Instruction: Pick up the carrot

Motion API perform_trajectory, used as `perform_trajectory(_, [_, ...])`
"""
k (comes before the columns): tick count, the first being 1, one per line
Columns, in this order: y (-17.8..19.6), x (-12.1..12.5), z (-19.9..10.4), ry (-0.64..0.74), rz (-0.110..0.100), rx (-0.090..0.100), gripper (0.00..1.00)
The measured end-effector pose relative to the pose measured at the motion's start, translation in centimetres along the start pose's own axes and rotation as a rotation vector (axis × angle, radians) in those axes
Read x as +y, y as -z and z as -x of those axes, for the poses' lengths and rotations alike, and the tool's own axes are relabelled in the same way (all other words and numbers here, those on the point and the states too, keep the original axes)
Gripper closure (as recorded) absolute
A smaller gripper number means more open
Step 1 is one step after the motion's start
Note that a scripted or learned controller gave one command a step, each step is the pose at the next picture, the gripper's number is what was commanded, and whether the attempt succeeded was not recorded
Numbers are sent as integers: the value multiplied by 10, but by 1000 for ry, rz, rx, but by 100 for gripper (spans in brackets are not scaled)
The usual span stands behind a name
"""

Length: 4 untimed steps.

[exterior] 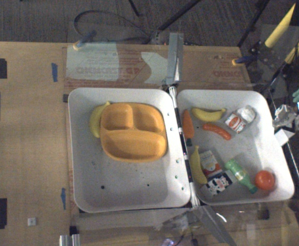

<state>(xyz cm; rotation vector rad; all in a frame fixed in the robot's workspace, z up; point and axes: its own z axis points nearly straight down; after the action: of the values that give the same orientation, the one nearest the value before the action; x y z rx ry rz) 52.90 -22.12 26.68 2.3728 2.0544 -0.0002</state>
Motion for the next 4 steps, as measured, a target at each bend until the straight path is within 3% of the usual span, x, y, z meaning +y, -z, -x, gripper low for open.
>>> perform_trajectory(1, [-31, -28, -29, -26, -5, 3, 100])
perform_trajectory(2, [43, -40, -5, 208, 2, -1, 100])
perform_trajectory(3, [150, -47, 10, 420, 3, -1, 100])
perform_trajectory(4, [150, -47, 10, 421, 2, -1, 0])
